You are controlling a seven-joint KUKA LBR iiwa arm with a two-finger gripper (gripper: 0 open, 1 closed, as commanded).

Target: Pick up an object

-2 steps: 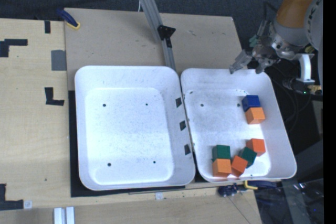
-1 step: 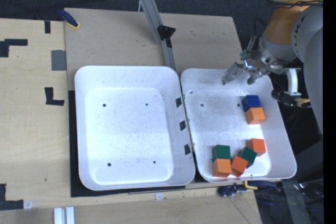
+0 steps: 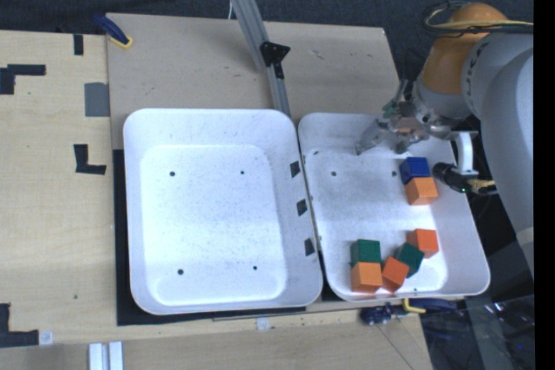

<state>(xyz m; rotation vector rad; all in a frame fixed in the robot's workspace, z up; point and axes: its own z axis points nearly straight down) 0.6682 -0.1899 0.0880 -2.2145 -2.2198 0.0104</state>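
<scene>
Blocks crowd the near end of the right bin (image 3: 347, 186), around five o'clock in the picture: an orange block (image 3: 366, 275) sits with a green block (image 3: 366, 251) touching it just behind, a second orange one (image 3: 395, 271) tilts beside a darker green one (image 3: 410, 257), and a third orange block (image 3: 423, 241) lies just past those. They look like small painted cubes with flat faces and crisp edges, easy things to pinch, probably tumbled there loosely and not set in any order. Farther off, near three o'clock, a blue block (image 3: 415, 169) touches another orange block (image 3: 421, 191). The gripper (image 3: 392, 130) hangs above the bin's far end at two o'clock, beside the blue block and holding nothing; whether it is spread I cannot tell. The left bin (image 3: 208, 204), at nine o'clock, is smooth speckled white plastic with rounded corners.
</scene>
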